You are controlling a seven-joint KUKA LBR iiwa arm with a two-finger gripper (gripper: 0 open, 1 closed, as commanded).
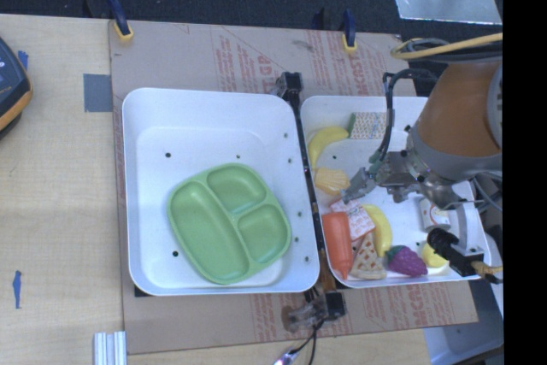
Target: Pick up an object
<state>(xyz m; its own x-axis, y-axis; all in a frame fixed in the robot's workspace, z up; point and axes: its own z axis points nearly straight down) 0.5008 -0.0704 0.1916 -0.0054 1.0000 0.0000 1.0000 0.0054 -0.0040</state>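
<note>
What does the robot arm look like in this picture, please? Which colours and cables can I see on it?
The arm has a wide orange band above a grey wrist section. Below it sits a gripper of dark grey metal parts. A thin black cable loops beside the wrist, at its left in the camera view.

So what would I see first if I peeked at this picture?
Probably the big green divided plate lying in the left bin. Then the pile of toy food in the right bin: a yellow banana, a purple grape bunch, and the arm's end effector reaching over them.
</note>
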